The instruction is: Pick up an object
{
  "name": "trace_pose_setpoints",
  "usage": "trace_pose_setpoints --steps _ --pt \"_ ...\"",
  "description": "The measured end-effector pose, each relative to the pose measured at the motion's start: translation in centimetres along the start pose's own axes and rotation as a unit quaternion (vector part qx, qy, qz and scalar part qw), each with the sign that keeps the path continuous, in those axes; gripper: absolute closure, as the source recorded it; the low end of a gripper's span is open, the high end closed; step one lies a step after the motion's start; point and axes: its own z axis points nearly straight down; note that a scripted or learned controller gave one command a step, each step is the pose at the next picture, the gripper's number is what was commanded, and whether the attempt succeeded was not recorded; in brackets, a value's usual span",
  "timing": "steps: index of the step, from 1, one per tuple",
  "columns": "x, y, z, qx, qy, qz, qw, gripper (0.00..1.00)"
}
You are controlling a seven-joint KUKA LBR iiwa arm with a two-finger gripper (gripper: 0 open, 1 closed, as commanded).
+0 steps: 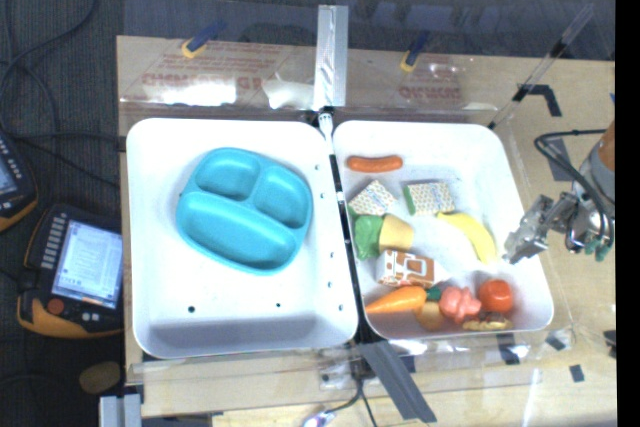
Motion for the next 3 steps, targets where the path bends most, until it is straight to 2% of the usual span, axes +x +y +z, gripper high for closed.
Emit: trace_pose_setpoints --steps 1,2,3 --pt "-6.3 3.3 -11.5 0.0 -0.002 -0.024 0.9997 1.0" --pt "-1.7 0.9 -12.7 0.0 -0.001 -0.011 0.9999 1.0" --pt "-8.0 6.1 -26.2 0.0 -0.002 0.019 0.9998 1.0"
